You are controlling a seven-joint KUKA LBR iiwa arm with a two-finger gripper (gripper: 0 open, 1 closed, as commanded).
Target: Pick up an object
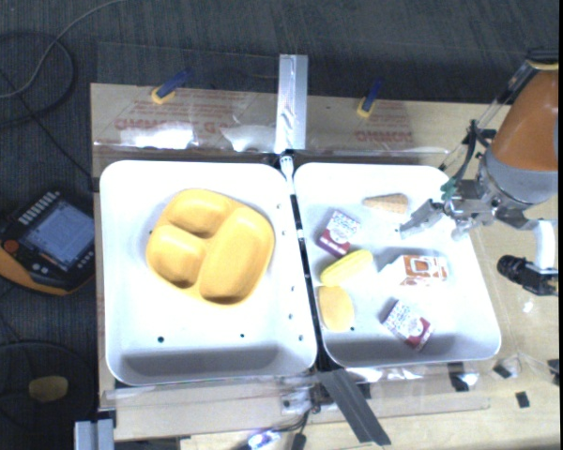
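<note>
A: Camera view has the hand (448, 214) at the right of the frame, over the upper right corner of the right bin (469, 340). Can you see what it is doing?

B: It hangs above the bin floor with nothing between its fingers. How far they are spread I cannot tell; they are small and blurred against the white.

A: What is closest to it?

B: The carton with the orange label (419, 269), just below and left of the hand. A pale wedge (387, 202) lies near the bin's top edge, left of the hand.

A: And the rest?

B: 2 dark red packets, 1 at the upper left of that bin (338, 232) and 1 at the lower right (406, 322). 2 yellow pieces, 1 near the middle (346, 267) and 1 below it (335, 307). The left bin (122, 345) carries a big yellow lump (209, 244).

A: How would the carton handle?

B: I judge it light and fairly stiff, with flat sides that may slip. Taking it across the narrow width looks best. The packets look soft and crinkly, so harder to pinch.
</note>
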